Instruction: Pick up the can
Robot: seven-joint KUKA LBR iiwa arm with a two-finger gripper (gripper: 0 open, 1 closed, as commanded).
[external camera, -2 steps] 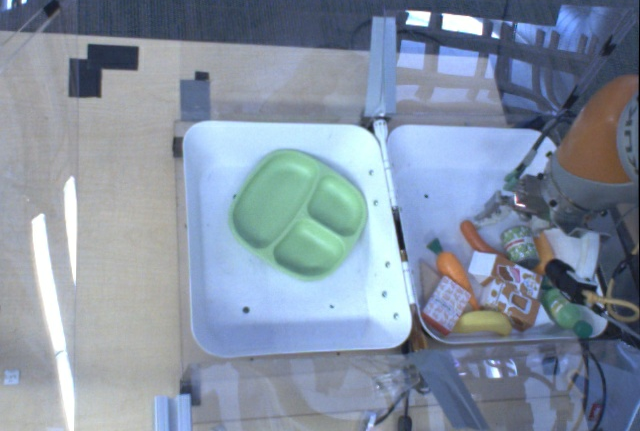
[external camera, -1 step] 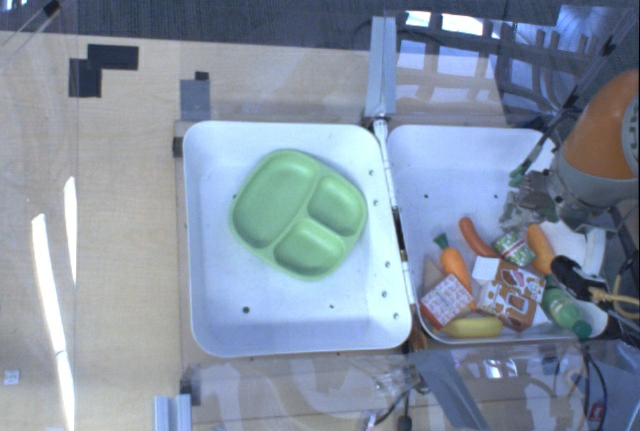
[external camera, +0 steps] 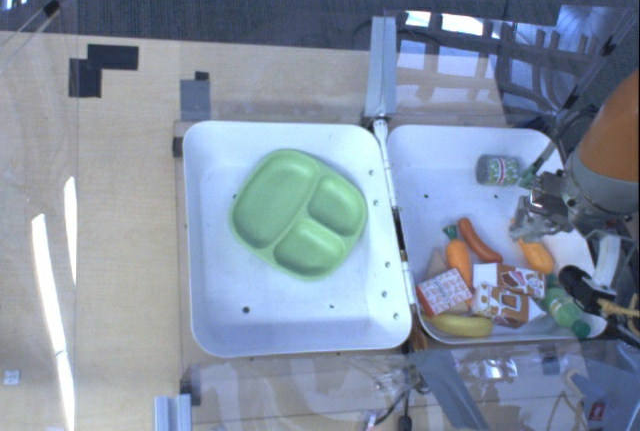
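Can (external camera: pixel 498 169) just beside hand (external camera: pixel 535 209)

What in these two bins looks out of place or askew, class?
The can lies on its side at the back of the right bin, apart from the toy food heaped at the front. The green plate sits skewed in the left bin.

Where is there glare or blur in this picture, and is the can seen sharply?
Camera view: bright glare streaks on the transparent panel at left; window reflections on the metal frame above the right bin; the can is small, slightly soft, lying on its side.
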